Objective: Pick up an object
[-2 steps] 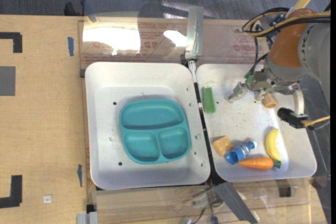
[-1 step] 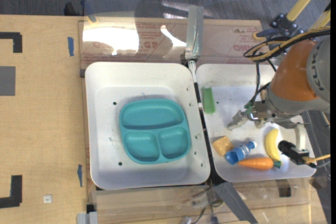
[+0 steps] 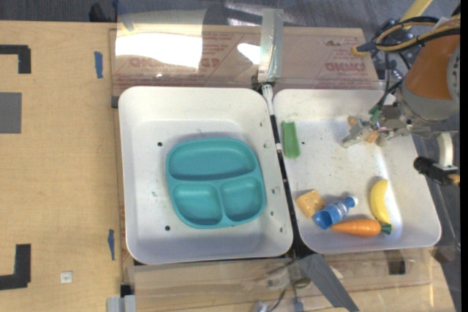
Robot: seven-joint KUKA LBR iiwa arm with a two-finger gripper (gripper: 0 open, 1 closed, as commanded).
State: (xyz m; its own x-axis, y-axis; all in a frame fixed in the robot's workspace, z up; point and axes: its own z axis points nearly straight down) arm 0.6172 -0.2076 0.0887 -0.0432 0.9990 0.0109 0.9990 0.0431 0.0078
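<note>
The two-finger gripper (image 3: 363, 131), its fingers spread apart and holding nothing, hung over the right white bin (image 3: 424, 230), with the curved yellow plastic banana (image 3: 379, 201) lying below it toward the bin's near edge, long axis near-to-far.

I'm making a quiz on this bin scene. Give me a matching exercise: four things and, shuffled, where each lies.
Things:
1. tray
2. banana
3. carrot
4. green block

Places:
A. right bin, along its front edge
B. left bin, in the middle
C. right bin, by the wall between the bins
D. right bin, near its right side, just behind the carrot

Pairs: 1-B, 2-D, 3-A, 4-C
</note>
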